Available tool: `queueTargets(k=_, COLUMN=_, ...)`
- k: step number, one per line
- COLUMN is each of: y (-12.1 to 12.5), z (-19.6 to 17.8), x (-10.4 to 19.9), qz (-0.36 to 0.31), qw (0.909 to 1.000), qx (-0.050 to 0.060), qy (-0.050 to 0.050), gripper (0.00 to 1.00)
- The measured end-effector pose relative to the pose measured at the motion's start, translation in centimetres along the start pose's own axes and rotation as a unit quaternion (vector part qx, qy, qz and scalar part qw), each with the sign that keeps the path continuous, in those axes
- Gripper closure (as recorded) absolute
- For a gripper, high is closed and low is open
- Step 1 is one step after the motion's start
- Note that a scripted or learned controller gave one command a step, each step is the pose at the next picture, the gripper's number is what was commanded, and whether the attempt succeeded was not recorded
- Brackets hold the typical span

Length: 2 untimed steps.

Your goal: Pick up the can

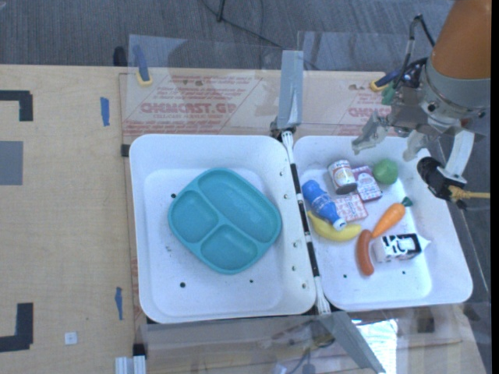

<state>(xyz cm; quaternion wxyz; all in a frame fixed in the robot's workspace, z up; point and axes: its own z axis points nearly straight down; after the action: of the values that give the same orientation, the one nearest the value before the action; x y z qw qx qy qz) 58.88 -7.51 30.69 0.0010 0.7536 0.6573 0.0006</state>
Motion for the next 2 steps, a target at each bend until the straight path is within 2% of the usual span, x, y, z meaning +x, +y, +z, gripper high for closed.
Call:
queueTargets(k=1, y=3.4, z=12.3, x=0.8, qz=0.006, qw=1.0000, qx=0.002, qy=0.000, gripper=0.00)
queueTargets(k=2, y=4.3, z=20.2, x=-1.7, qz=-0.032, qw=0.9995, qx=-0.006, qy=0.001, gripper=0.00)
